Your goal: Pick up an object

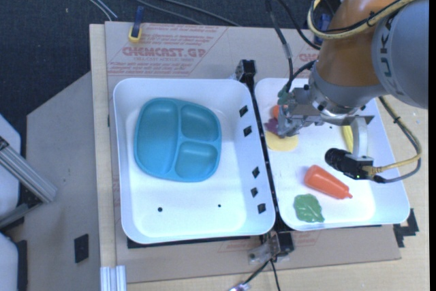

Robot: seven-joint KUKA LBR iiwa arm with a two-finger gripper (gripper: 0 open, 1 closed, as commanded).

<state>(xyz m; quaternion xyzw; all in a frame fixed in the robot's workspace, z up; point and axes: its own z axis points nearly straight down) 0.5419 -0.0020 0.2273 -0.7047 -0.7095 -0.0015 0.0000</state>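
The flat pale yellow piece (281,142) lies in the right bin (381,195), close to the bin's left wall, and my gripper (287,120) is low over its upper edge. A small purple piece (271,125) sits touching or just beside the yellow one, on its left, and a small orange bit (276,110) shows just above that; my wrist covers part of this cluster, so I cannot tell whether my gripper is open, closed or holding anything.

Further out in the same bin, an orange carrot-shaped toy (327,182) lies tilted toward the lower right, well clear of the gripper, and a green leafy piece (308,208) rests near the bin's front edge, just below the carrot.

The left bin (197,209) holds one blue divided plate (178,140), lying flat in its upper half.
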